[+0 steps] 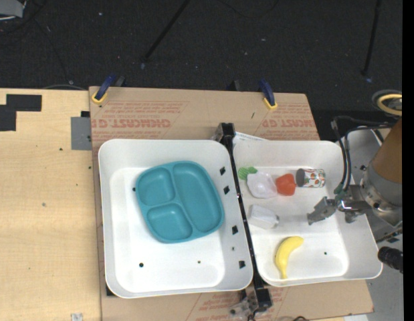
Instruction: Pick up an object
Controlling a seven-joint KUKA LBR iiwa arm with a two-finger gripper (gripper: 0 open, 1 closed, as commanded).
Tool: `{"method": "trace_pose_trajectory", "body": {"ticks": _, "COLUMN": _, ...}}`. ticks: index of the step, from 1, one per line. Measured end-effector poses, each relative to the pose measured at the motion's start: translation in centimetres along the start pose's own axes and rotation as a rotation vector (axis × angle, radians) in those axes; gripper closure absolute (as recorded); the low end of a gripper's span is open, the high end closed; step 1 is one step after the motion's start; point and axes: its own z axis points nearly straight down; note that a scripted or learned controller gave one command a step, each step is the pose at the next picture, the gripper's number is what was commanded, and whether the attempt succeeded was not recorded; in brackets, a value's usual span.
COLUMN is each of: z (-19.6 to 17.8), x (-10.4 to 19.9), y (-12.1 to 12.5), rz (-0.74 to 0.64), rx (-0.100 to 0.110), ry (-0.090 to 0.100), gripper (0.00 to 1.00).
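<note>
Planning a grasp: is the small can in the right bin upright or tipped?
Tipped: the can lies on its side beside the red object, its dark end facing left.

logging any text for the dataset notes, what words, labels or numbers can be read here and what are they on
Red brand lettering on the cardboard sheet under the bins: printed twice, upside down in this view, too blurred to read for certain.
Red-and-white label on the small can in the right bin: too small to read.
The teal plate and the banana carry no visible text.
</note>
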Motion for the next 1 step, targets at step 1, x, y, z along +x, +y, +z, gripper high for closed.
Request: {"method": "trace_pose_trajectory", "body": {"ticks": 1, "z": 0.43, "x": -0.7, "y": 0.42, "rz": 0.028, "rx": 0.0, "ry": 0.0, "gripper": 0.0}}
